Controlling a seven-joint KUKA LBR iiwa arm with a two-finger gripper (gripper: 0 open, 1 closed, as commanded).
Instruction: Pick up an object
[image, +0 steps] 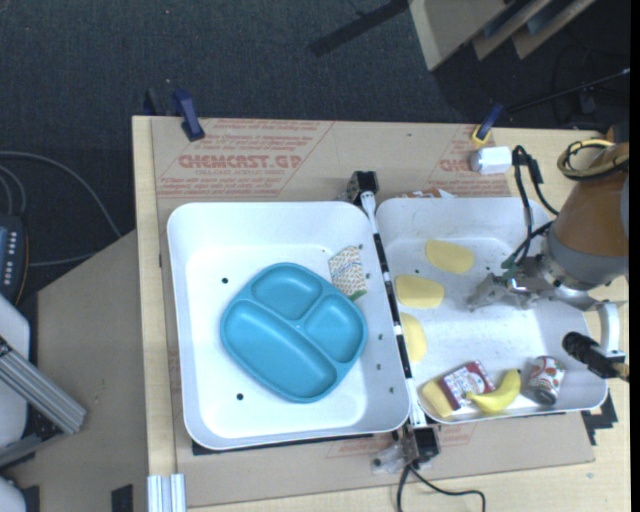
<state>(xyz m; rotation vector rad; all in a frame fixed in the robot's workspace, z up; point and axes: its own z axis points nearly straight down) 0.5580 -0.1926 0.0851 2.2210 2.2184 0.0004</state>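
- Hovering low over the right bin (455, 212), the gripper (490, 295) sits in the bin's middle, arm entering from the right.
- Fingers (482, 297): grey tips point leftward; whether they are apart or together cannot be told at this size, and nothing is seen between them.
- Nearest candidate: yellow piece (419, 291), just left of the fingers, near but apart, lying flat with its long axis running left-right, roughly in line with the reach.
- Second yellow piece (449, 257), up and left of the fingers, also near, long axis about the same.
- Third yellow piece (413, 338), down and left, against the bin's left wall.
- Below the fingers, along the near wall: banana (498, 394), red packet (463, 384), can (544, 375), all well apart from the tips.
- Far left of the fingers, in the left bin (200, 240): blue tray (292, 330) and a patterned scrap (347, 268).
- Judgement: pick not yet made; the middle yellow piece looks the shortest move, a slide left and down. Flat, low shape may slip the tips.
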